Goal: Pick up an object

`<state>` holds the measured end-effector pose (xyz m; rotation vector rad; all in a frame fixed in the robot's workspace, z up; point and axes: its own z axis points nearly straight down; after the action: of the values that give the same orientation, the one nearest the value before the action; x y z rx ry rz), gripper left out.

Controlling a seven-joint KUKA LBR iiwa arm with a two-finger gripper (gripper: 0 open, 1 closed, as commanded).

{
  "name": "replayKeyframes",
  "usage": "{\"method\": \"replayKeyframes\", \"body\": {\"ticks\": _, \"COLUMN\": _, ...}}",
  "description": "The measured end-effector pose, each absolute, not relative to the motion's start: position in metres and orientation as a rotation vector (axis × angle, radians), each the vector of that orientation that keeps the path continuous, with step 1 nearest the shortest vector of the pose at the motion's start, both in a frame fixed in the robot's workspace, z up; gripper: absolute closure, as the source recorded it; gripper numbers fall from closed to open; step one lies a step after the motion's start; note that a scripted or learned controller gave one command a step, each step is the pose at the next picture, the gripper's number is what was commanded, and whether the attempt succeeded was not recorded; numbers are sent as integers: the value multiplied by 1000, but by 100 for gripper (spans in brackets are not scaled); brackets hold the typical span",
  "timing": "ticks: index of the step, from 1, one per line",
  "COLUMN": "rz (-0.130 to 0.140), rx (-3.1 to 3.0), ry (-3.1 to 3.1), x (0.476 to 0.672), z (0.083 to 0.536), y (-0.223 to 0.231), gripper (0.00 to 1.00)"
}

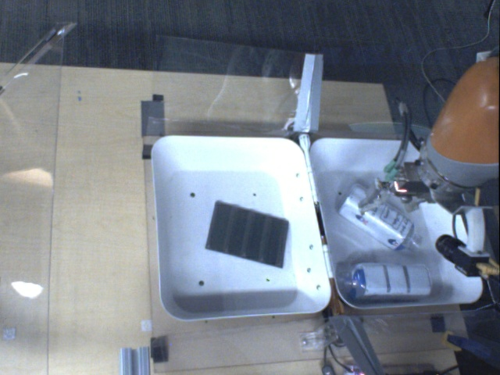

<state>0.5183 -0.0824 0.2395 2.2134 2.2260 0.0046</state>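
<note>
Reaching in from the right: arm (469,123), orange band uppermost, wrist hanging over the upper middle of the right bin (332,158).

Lying side by side on the bench (86,209): right bin and left bin (234,151), sharing a raised rim between them.

Resting flat in the left bin, well apart from the arm: dark ribbed pad (248,233), long axis running left to right with a slight tilt.

Lying along the near wall of the right bin: capped bottle (391,280), long axis left to right, blue end pointing left.

Lying just under the gripper (388,190): clear packet (376,219), long axis slanting from upper left to lower right. Sitting below and slightly left of the gripper, touching or nearly so; contact impossible to confirm. Finger state: cannot tell, tips being lost against the packet's glare.

Judging the packet the nearest candidate: calling for a short straight descent, closing across the short axis, that is, from upper right to lower left.

Noting room: open floor left of the packet toward the shared rim; bottle crowding the near side; far wall close behind the wrist. Risking a slip on the glossy film, or a nudge into the bottle.
</note>
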Motion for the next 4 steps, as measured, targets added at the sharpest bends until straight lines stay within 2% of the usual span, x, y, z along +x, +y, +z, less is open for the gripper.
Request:
{"method": "replayKeyframes", "body": {"ticks": 1, "rz": 26, "rx": 2217, "ry": 2194, "x": 587, "z": 141, "y": -124, "gripper": 0}}
{"method": "replayKeyframes", "body": {"ticks": 2, "rz": 40, "rx": 2156, "ry": 2235, "x": 596, "z": 135, "y": -114, "gripper": 0}}
{"method": "replayKeyframes", "body": {"ticks": 3, "rz": 8, "rx": 2125, "ry": 2308, "x": 599, "z": 186, "y": -75, "gripper": 0}}
{"method": "replayKeyframes", "body": {"ticks": 4, "rz": 7, "rx": 2153, "ry": 2283, "x": 512, "z": 241, "y": -44, "gripper": 0}}
